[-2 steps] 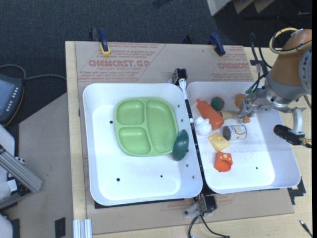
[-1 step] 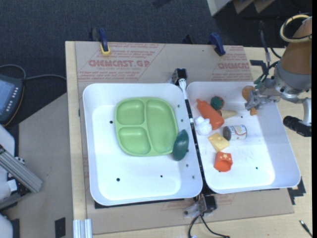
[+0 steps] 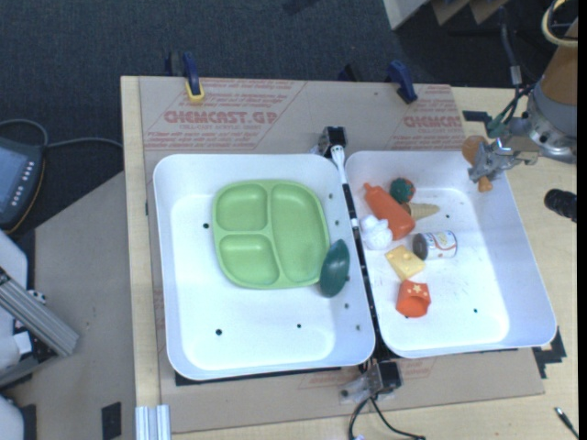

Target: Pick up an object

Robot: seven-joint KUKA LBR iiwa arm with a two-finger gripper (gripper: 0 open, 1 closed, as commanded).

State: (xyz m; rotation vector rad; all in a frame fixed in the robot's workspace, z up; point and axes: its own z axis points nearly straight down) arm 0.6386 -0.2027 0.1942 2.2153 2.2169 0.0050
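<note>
- gripper (image 3: 484,174) sits at the 1 o'clock corner of the right bin (image 3: 514,273), over the rim. we can't tell from this view how it's set, too small and blurred. nothing is visibly in it.
- candidates are bunched against the right bin's 9 o'clock wall: orange bottle (image 3: 387,210) lying on a slant, dark green ball (image 3: 401,189) at its 1 o'clock, cream cone (image 3: 424,212) just beside it, white lump (image 3: 375,233) touching the bottle's lower end, small can (image 3: 435,244) on its side, yellow wedge (image 3: 404,262), orange-red block (image 3: 413,299) at 6 o'clock of the pile.
- we'd go for the orange-red block: it stands apart from the others, with bare floor on three sides, so there's less chance of clipping a neighbour.
- second pick is the can. it's round and lying down, so we'd expect it to roll; close across its short axis.
- avoid the bottle/lump/cone knot: they touch, and a descent there likely shoves things rather than pinching one.
- come straight down centred on the target, and keep off the divider wall.
- left bin (image 3: 183,273) has a green divided plate (image 3: 271,234) with a dark green oval piece (image 3: 334,269) leaning at its 4 o'clock edge; it's a far reach, so skip it.
</note>
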